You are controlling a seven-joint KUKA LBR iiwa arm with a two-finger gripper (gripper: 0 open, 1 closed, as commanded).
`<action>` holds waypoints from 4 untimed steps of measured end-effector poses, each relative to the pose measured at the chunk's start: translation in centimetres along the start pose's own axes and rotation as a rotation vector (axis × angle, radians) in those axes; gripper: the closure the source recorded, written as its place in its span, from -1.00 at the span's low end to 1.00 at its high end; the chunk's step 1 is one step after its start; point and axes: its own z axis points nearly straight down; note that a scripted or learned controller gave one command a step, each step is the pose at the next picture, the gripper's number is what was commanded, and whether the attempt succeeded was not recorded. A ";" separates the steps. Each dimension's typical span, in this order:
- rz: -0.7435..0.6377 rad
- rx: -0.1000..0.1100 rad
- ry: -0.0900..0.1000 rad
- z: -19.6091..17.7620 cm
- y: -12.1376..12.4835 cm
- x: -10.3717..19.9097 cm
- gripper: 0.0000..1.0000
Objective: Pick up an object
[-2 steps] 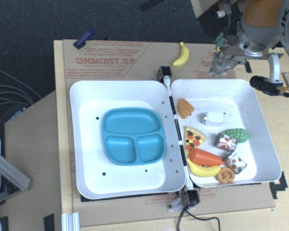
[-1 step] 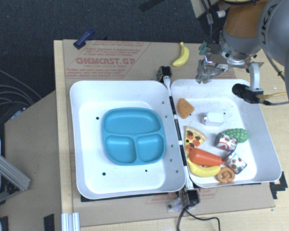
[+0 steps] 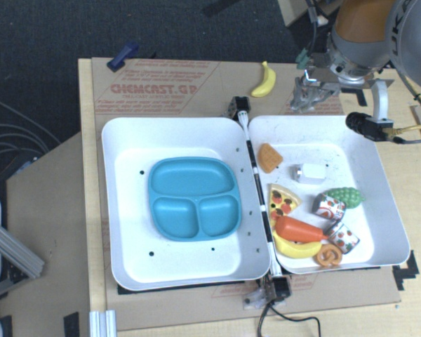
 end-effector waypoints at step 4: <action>0.001 0.000 0.000 -1.2 0.0 1.3 1.00</action>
